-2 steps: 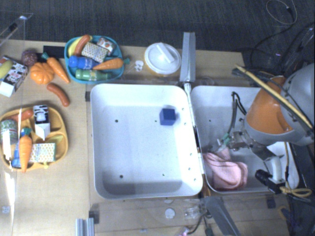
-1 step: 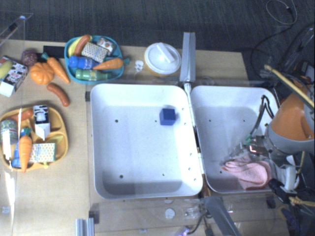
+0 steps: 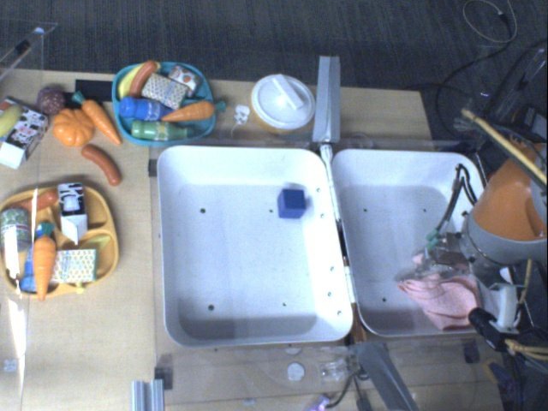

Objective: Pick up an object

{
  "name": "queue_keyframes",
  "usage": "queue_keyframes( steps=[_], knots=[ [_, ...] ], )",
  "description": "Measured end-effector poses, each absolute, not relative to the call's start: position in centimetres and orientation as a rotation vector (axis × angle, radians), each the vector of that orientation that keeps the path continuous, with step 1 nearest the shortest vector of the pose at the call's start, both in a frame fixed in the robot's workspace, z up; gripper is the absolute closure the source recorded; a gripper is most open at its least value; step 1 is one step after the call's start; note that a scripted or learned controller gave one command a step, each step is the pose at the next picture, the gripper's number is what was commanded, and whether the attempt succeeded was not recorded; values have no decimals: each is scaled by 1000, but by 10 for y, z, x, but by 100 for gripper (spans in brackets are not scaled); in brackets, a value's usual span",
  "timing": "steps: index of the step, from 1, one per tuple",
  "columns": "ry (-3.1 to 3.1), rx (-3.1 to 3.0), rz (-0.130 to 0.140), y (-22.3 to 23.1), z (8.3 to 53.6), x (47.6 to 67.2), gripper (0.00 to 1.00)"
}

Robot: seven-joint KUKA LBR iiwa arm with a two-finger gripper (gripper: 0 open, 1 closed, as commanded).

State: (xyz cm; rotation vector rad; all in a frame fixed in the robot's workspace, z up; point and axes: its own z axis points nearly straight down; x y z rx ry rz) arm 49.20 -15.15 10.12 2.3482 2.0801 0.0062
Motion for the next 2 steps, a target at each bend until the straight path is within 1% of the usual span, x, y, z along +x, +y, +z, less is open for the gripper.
queue_keyframes(
  steps=[1, 2],
  knots=[
    [2123, 2318, -2, -82, 173, 502, 100],
    [2134, 2311, -7, -81, 180, 503, 100]
  ],
)
